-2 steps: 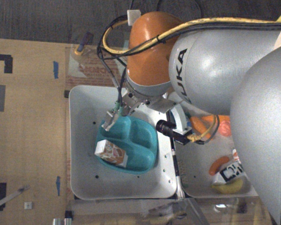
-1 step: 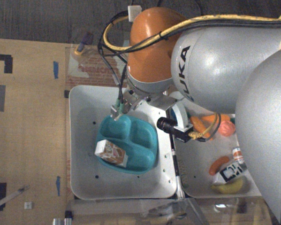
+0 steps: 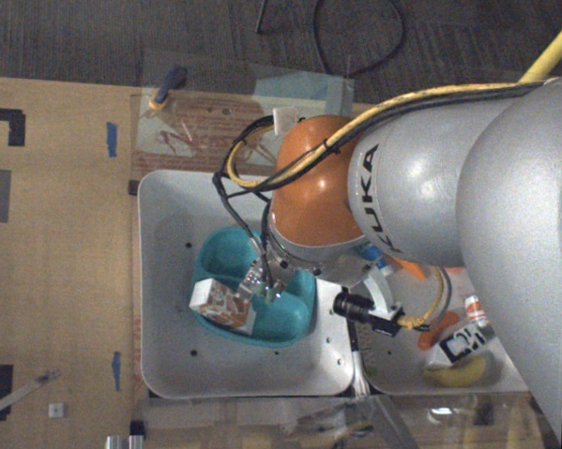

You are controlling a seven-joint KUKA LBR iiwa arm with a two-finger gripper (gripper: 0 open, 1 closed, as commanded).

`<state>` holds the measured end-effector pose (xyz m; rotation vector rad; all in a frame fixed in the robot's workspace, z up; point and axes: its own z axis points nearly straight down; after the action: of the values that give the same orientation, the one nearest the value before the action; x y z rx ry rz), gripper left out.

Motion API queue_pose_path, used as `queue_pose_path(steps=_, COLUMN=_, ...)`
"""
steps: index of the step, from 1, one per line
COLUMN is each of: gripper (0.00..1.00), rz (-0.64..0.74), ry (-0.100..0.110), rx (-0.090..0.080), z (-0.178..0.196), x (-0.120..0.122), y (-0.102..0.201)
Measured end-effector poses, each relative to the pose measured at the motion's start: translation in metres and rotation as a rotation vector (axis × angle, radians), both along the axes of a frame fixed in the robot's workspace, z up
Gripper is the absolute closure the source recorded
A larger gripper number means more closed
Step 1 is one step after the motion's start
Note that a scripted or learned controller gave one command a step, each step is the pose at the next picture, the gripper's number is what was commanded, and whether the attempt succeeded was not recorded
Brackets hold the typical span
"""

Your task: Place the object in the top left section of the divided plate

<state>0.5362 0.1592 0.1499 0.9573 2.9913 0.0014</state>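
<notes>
Item: gripper (image 3: 266, 286), hanging under the orange wrist band of the arm (image 3: 424, 179) and reaching down over the teal divided plate (image 3: 290, 315) in the left white bin (image 3: 166, 260); whether it is clenched, released or grasping anything cannot be told, since the wrist is hiding its tip. Item: the object, a small brown-and-white carton (image 3: 223, 305), is lying tilted just below and to the left of the tool, resting across the plate's near-left edge, probably because it is being set down or let go there. Item: a banana (image 3: 456, 372) and other goods are lying in the right bin (image 3: 498, 388), well off behind the tool, likely waiting as stock
</notes>
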Motion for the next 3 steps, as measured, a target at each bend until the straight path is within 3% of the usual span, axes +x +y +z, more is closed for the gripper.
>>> queue_pose_path(steps=1, gripper=1.00, rz=-0.012, ry=-0.002, rx=0.000, z=0.096, x=-0.056, y=-0.055)
queue_pose_path(steps=2, gripper=1.00, rz=0.074, ry=0.002, rx=0.000, z=-0.008, x=-0.057, y=-0.066)
queue_pose_path(steps=3, gripper=0.00, rz=0.072, ry=0.000, rx=0.000, z=-0.007, x=-0.056, y=-0.067)
